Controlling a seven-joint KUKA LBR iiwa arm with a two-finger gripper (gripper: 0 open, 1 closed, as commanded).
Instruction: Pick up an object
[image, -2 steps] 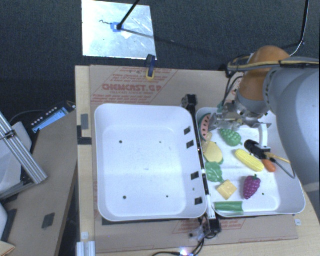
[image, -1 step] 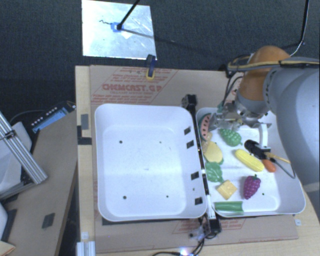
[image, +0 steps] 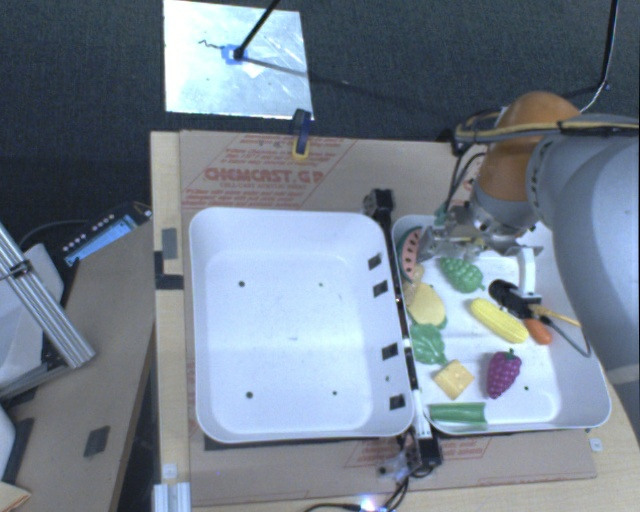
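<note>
- The grey arm with the orange band reaches into the right-hand shallow white bin, its jaws low at the bin's far left corner — the approach step, by the look of it, with nothing lifted yet.
- Whether the jaws stand apart or together cannot be told; no object shows between them.
- Candidates lie just beside: a bumpy green plastic fruit, a pale yellow plastic pear and a pink-and-green watermelon slice.
- The next move likely calls for settling on one piece — then closing squarely on it.
</note>
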